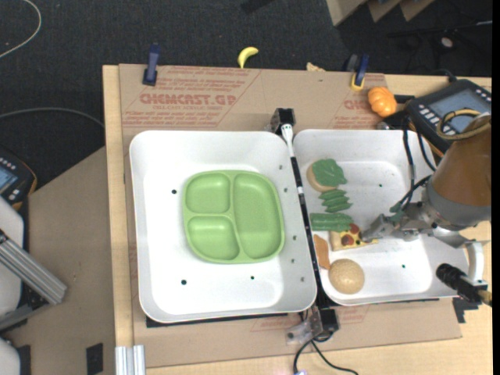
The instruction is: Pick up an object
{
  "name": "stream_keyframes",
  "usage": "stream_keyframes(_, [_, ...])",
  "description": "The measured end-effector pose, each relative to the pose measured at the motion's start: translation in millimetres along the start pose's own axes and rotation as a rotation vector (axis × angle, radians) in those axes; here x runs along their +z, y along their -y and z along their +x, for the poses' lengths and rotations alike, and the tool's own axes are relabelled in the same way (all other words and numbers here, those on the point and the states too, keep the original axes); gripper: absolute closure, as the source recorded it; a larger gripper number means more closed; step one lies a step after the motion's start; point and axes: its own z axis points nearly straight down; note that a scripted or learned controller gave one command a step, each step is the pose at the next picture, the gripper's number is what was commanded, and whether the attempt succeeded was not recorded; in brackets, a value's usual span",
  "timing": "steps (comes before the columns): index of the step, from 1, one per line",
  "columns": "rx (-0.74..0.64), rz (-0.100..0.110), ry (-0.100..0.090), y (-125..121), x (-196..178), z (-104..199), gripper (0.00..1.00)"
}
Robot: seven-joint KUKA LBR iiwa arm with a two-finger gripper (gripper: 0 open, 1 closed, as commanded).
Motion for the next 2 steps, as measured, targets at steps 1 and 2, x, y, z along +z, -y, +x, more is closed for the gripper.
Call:
stream_keyframes(1, [-0.009, -0.002, -0.002, 30.6, -4.6, 91.7, 0.0])
stream_keyframes(2, [-0.003, -0.004, 0.001, 30.0, -13.9, 87.5, 1.0])
